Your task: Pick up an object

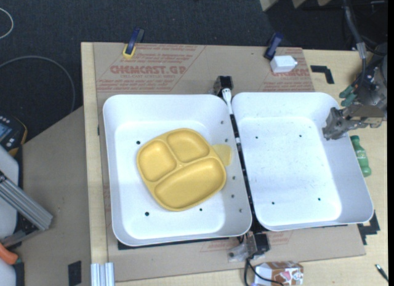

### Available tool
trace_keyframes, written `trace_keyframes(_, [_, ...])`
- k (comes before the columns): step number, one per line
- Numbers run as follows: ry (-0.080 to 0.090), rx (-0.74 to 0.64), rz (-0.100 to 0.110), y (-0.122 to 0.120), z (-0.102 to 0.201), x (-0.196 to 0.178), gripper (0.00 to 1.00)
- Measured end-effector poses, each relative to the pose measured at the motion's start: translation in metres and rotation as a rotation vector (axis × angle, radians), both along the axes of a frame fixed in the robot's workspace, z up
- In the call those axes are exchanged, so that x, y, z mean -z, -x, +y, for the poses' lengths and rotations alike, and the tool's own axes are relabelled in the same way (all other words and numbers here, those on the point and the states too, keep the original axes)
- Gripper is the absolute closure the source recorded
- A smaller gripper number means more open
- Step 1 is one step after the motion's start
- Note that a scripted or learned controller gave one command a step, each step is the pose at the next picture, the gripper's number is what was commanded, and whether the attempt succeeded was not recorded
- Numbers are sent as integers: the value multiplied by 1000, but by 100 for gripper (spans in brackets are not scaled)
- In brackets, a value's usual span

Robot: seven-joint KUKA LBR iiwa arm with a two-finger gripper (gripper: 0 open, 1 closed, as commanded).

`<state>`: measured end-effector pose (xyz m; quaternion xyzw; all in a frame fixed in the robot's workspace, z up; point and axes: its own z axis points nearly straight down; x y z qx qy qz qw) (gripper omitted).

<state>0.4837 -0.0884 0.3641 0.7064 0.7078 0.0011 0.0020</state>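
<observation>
In the left bin (117, 119) your target, the yellow divided plate (180, 168), lies flat near the middle, its right edge close to the wall shared with the right bin (289, 109). Your gripper (337, 128) sits over that bin's far right rim, well apart from the plate, beside a green object (361, 154) outside the rim. Whether it's parted or closed, I can't tell from here.

Yellow divided plate (180, 168) is lying in the left bin (117, 119), slightly rotated. Gripper (337, 129) is hanging over the right bin's (289, 217) right rim, nothing visible between its fingers. Green object (361, 154) is sitting just outside that rim.
</observation>
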Motion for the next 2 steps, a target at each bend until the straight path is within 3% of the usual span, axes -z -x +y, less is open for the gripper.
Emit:
trace_keyframes(1, [-3, -10, 0, -12, 98, -13, 100])
trace_keyframes(2, [-6, -12, -6, 5, 200, -89, 100])
